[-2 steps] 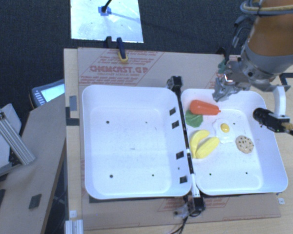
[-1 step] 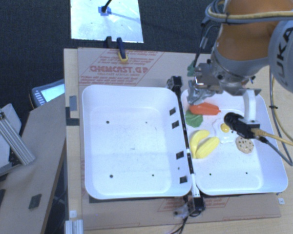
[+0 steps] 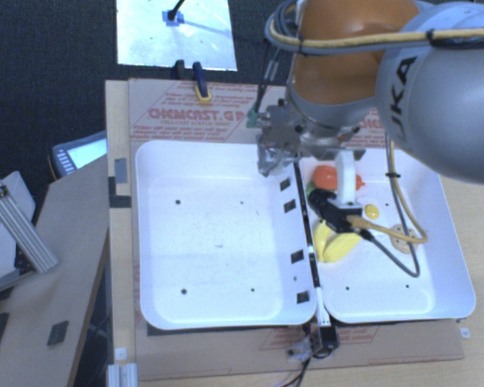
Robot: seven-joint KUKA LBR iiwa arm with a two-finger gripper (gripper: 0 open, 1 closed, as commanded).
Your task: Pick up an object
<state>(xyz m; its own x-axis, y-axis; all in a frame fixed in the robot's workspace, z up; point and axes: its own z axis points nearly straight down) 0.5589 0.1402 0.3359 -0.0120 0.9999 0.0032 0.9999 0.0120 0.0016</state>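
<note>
My gripper (image 3: 269, 161) hangs low over the far end of the divider between the two bins, at the inner far corner of the left bin (image 3: 153, 216). I see nothing held under it. The right bin (image 3: 444, 272) holds the objects. An orange-red object (image 3: 325, 176) lies just right of the gripper, with a small green piece (image 3: 313, 190) beside it. A yellow banana-shaped object (image 3: 337, 246) sits nearer the front by the divider. A small yellow item (image 3: 372, 212) and a pale ring (image 3: 400, 237) lie further right. The arm hides the far part of the right bin.
The grey and orange arm (image 3: 387, 63) covers the upper right. A black hinge strip (image 3: 302, 232) runs between the bins. A cardboard sheet (image 3: 185, 111) lies under the bins, with a yellow and black clamp (image 3: 200, 83) at its far edge.
</note>
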